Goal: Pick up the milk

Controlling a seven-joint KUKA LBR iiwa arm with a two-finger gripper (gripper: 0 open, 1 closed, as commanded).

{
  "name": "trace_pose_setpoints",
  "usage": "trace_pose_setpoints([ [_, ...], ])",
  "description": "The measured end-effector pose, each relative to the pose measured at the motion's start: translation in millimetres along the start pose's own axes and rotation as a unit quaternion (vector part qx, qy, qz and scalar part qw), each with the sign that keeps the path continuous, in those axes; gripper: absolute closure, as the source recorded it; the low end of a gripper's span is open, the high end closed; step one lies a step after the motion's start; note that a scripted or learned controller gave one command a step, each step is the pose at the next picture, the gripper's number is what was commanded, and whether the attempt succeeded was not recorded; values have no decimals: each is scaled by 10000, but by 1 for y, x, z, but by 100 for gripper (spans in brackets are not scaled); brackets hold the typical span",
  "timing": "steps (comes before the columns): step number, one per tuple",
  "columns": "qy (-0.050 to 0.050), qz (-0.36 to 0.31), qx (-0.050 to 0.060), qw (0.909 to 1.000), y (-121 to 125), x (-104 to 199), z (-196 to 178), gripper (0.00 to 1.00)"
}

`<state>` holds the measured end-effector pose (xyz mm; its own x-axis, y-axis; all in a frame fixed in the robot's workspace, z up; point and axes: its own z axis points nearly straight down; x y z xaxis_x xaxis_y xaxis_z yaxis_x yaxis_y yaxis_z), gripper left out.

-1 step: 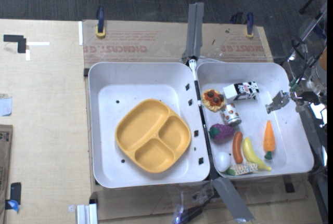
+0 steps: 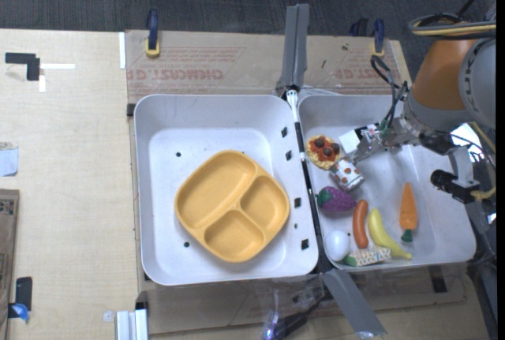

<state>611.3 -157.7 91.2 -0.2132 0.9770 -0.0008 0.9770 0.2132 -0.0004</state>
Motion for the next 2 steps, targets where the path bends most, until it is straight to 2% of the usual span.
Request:
trace_pose_setpoints([
  [1,20,-26,224,9997,37,2,0,0],
  [2,15,-28,218,9998,37,2,0,0],
])
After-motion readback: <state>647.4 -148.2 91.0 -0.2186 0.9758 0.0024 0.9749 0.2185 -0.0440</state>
